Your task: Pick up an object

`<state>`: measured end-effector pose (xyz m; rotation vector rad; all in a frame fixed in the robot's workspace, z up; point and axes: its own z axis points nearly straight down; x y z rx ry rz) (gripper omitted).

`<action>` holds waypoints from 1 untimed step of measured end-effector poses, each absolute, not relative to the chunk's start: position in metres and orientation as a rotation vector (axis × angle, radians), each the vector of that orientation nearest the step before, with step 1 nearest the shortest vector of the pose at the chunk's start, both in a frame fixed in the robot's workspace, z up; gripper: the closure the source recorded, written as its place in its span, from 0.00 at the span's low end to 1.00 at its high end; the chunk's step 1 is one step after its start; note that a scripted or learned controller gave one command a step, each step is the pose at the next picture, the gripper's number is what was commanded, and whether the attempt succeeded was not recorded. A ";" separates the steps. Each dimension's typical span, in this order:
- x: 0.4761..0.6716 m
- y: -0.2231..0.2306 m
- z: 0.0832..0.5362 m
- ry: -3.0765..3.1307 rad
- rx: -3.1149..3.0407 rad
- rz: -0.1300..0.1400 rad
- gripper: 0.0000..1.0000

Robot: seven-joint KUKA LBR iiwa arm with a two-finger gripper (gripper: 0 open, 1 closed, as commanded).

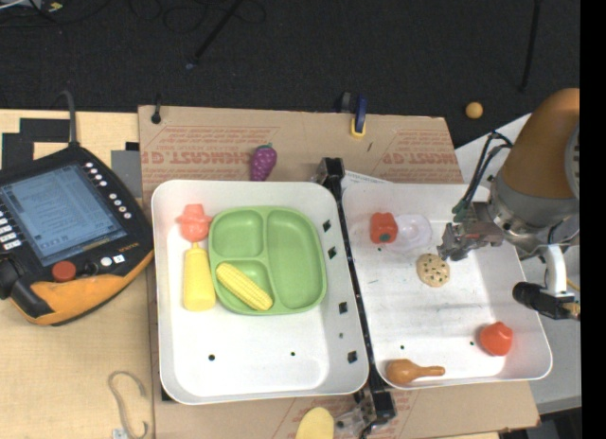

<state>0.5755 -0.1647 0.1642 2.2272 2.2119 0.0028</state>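
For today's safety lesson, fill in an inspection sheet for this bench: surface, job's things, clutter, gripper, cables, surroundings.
Surface: left bin, right bin, side by side on cardboard.
Job's things: right bin holds cookie, pepper, tomato, gourd at front rim.
Clutter: left bin holds green tray, corn on tray, yellow bottle, pink toy.
Gripper: gripper just above-right of cookie, nothing visibly held.
Cables: black cables on dark floor behind.
Surroundings: pendant left; grapes; orange ball.
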 end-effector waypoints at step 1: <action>0.586 -0.166 0.218 2.219 2.220 0.003 1.00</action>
